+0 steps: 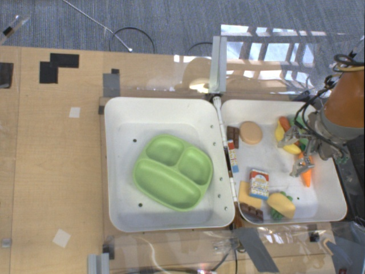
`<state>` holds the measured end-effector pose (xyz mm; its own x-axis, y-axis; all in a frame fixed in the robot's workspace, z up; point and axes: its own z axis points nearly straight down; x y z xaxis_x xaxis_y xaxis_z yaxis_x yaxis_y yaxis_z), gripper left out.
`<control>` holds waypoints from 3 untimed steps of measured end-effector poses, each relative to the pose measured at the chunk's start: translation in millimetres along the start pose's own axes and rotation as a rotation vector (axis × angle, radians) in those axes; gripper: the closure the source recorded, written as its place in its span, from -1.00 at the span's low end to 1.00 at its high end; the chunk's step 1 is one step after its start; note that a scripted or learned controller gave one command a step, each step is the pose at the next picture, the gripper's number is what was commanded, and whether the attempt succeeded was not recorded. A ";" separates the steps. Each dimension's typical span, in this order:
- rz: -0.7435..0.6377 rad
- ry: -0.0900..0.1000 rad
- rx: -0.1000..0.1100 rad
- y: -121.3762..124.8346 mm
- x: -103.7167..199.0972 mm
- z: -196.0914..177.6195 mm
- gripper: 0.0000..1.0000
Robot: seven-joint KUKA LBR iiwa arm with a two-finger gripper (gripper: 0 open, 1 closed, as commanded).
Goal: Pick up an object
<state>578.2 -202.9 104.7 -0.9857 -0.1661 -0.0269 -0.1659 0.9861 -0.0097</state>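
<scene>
Arm (pixel 345 104) reaches in from the right, its orange band above a grey wrist, bent down over the right bin's (pixel 331 210) far right side; gripper (pixel 301 153) hangs low among the toys there, and whether it is spread or pressed together I cannot tell. Beside it lie a yellow piece (pixel 292 149) and an orange carrot (pixel 307 177), both smooth plastic, close to the metal tips; touching or not is unclear. Elsewhere in that bin: a round tan bun (pixel 251 133), flat and matte; a small red-and-white box (pixel 259 184); a yellow and green taco (pixel 282 205); a dark brown bar (pixel 232 136) along the left wall. Left bin (pixel 120 153) is white and shallow with rounded corners; in it rests a glossy green plate (pixel 173 171) with three compartments, tilted askew.
</scene>
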 end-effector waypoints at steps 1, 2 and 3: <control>0.038 0.015 -0.005 -1.7 2.4 15.4 -1.00; 0.030 -0.001 0.000 -1.3 -3.6 -0.3 1.00; -0.365 0.008 -0.006 2.0 24.2 12.7 1.00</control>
<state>554.4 -205.0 91.3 -0.8617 -0.5072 -0.0146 -0.5071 0.8618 -0.0113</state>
